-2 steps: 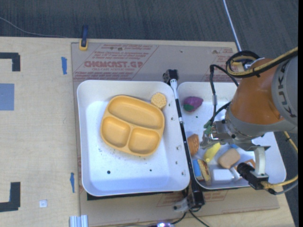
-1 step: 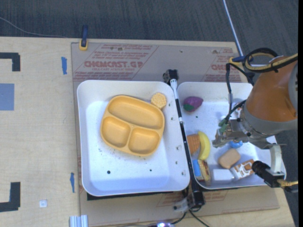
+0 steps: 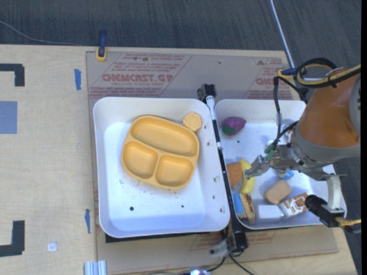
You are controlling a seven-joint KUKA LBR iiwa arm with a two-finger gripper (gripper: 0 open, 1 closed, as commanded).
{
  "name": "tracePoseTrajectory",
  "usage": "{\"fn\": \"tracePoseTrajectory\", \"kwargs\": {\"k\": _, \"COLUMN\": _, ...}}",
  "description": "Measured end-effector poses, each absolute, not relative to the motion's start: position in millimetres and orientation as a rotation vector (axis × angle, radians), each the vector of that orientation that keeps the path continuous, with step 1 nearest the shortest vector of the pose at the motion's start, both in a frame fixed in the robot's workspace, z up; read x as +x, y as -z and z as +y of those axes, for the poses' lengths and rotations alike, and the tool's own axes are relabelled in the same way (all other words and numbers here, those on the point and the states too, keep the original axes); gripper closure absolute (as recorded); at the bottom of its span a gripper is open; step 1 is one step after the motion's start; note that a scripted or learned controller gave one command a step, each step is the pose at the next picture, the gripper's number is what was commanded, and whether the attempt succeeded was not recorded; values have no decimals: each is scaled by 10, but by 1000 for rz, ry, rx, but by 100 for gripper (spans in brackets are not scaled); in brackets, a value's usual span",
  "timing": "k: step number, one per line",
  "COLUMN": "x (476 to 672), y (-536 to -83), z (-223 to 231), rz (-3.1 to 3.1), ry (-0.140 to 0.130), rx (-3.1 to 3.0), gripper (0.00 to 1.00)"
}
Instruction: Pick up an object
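Observation:
My gripper (image 3: 265,164) hangs low over the middle of the right bin (image 3: 258,109), under the grey wrist and orange band. Just left of it lie a yellow banana-shaped toy (image 3: 247,177) and a brown cracker-like piece (image 3: 233,173). A tan bread-like block (image 3: 277,192) sits just below the gripper, with a small blue item (image 3: 287,176) beside it. A purple and green toy (image 3: 233,125) rests at the bin's far left corner. Whether anything is held I cannot tell.
The left bin (image 3: 114,199) holds a yellow divided plate (image 3: 160,152) and a round waffle-like cookie (image 3: 192,120). At the right bin's near edge lie a white box (image 3: 267,212), a blue piece (image 3: 238,203) and an orange-white packet (image 3: 296,203). A black clamp (image 3: 206,90) stands between the bins.

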State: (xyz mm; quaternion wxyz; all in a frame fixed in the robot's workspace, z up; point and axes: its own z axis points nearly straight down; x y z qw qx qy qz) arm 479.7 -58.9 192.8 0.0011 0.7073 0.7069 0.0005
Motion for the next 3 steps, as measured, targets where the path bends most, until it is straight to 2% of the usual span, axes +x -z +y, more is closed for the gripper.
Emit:
{"fn": "tracePoseTrajectory", "kwargs": {"k": 1, "x": 5040, "y": -943, "z": -905, "rz": 2221, "ry": -1, "rx": 2221, "gripper": 0}}
{"fn": "tracePoseTrajectory", "kwargs": {"k": 2, "x": 5043, "y": -1041, "z": -906, "rz": 2218, "ry": -2, "rx": 2222, "gripper": 100}}
{"fn": "tracePoseTrajectory", "kwargs": {"k": 3, "x": 4799, "y": -1847, "z": -400, "rz": 2222, "ry": -2, "rx": 2220, "gripper": 100}}
